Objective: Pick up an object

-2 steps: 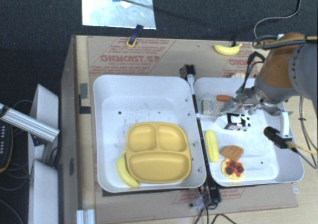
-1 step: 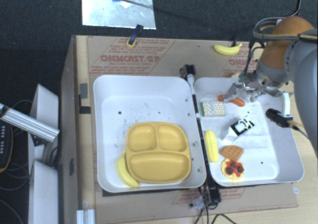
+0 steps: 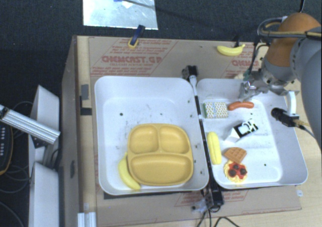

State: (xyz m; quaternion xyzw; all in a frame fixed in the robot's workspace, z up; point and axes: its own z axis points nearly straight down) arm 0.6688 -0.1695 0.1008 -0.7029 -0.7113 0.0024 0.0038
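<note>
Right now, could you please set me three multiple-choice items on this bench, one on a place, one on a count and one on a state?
1. Where does the yellow divided tray lie?
A. in the left bin
B. in the right bin
C. on the cardboard outside both bins

2. How many bananas lie outside both bins?
A. none
B. one
C. three

3. How does the gripper stand to the hot dog?
A. it holds the hot dog up above the bin
B. it hangs close above the hot dog, which lies on the bin floor
C. it is over the left bin, far from the hot dog

Answers:
1 A, the tray sits on the floor of the left bin.
2 B, one banana lies on the cardboard behind the right bin.
3 B, the hot dog rests flat just below the gripper.
</note>
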